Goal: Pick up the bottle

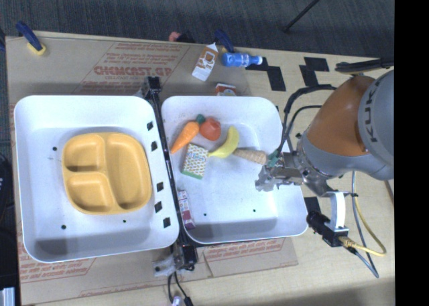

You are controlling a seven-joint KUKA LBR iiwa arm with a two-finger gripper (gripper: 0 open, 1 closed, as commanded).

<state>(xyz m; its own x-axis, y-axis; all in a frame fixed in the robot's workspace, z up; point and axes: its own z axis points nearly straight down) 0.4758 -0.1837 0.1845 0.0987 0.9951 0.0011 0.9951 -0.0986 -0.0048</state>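
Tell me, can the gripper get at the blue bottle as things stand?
Probably not easily: the blue bottle lies on the cardboard behind the right bin, while the gripper is low inside that bin. Nothing covers the bottle, though.

Even overhead light, soft shadows, slightly blurry, low-resolution picture

Both bins white: left bin [27,164], right bin [228,221]. Yellow divided plate [106,171] in the left one. Right one: orange carrot [184,136] with green top, red-orange tomato [210,128], yellow banana [226,144], tan cone [250,156], small box [195,161] with green-and-white speckled print. Blue bottle [239,60] on brown cardboard [134,63] with red lettering. Arm [348,127] grey with an orange band. Gripper [271,179] grey metal.
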